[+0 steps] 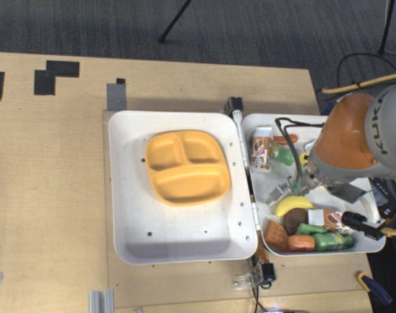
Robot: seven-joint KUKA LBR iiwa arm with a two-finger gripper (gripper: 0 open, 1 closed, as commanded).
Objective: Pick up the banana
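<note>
1. I see the banana (pixel 294 205) lying in the right bin (pixel 271 126), among other food items.
2. The gripper (pixel 295 186) hovers just above it; I cannot tell its state.
3. I judge the pick not yet done: grasp and lift are left.

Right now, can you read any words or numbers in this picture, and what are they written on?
"KU": big grey letters on the arm, cut off at the picture's edge.
Carton in the right bin: red and white print, too blurred to read.
Packet by the banana: print too small to read.
</note>
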